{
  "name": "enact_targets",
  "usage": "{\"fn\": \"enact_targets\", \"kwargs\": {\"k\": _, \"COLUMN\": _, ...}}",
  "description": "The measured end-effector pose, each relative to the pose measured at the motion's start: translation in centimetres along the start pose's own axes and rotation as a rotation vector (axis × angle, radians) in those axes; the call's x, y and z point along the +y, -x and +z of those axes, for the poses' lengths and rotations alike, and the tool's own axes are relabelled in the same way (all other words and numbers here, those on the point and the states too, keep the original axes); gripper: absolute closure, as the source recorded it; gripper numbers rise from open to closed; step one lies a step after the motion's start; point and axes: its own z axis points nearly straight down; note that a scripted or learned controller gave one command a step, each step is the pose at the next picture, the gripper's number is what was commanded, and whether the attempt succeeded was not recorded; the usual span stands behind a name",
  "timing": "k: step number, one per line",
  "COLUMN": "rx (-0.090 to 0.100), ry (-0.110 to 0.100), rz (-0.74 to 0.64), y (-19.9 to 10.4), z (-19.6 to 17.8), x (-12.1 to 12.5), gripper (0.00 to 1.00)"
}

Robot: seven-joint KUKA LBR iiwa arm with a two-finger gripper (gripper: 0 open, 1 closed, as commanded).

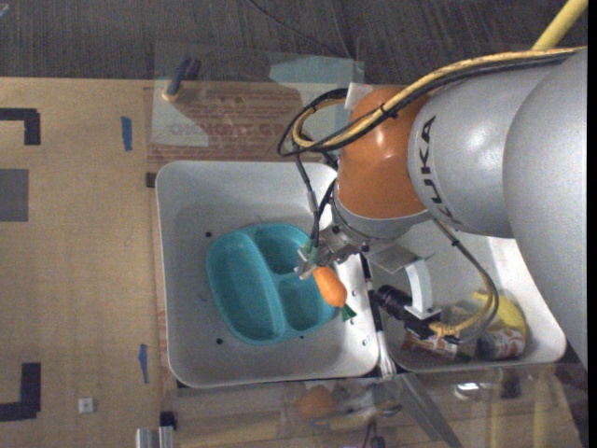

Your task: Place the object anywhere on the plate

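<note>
Arm: the grey KUKA arm (485, 147) sweeps in from the right of the frame, its orange band (378, 171) sitting over the gap between the two bins.
Claw: the claw (315, 261) hangs low at the centre of the frame, right at the plate's right edge, clenched on the carrot.
Carrot: the orange carrot (329, 286), green tip pointing to the lower right, is pinched at its upper end between the fingers; its body lies over the plate's right rim. Whether it touches the plate cannot be told.
Plate: the teal divided plate (247, 287) lies in the middle of the left bin, its compartments bare.
Left bin: the white bin (182, 250) fills the centre-left of the frame on the table (75, 250).
Right bin: the second bin (546, 329), lower right, holds a jumble of items (466, 334) including something yellow and a small can, partly hidden by the arm.
Cables: black and yellow cables (312, 124) loop off the wrist at upper centre.
</note>
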Motion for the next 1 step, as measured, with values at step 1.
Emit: {"fn": "enact_targets", "kwargs": {"k": 1, "rx": 0.0, "ry": 0.001, "rz": 0.001, "y": 0.06, "z": -0.01, "x": -0.01, "gripper": 0.0}}
